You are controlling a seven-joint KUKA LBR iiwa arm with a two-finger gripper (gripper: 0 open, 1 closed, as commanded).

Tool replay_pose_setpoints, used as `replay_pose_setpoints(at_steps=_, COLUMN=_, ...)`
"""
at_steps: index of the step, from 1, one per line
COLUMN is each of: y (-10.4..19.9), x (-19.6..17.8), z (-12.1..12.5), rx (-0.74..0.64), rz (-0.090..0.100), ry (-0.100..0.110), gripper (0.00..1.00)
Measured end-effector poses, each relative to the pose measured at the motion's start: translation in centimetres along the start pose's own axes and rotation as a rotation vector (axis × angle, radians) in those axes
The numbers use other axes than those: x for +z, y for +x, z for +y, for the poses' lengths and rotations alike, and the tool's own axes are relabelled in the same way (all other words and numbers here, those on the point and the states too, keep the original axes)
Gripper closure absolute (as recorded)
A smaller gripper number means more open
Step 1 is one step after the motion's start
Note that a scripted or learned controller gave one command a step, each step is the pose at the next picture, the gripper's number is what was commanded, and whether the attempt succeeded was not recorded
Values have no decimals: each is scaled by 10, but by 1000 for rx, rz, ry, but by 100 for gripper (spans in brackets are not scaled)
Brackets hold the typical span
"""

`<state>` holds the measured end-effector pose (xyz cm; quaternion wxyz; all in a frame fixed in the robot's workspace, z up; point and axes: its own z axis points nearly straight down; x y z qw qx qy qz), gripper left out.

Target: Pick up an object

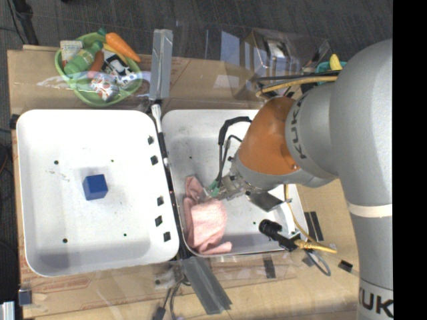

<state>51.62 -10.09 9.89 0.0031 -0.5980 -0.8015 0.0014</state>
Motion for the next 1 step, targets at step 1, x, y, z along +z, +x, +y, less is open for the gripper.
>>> replay_pose_setpoints(at_steps=1, y=23, x=-161, z=43, rx=149, rz=-2, ry=-3, gripper=100)
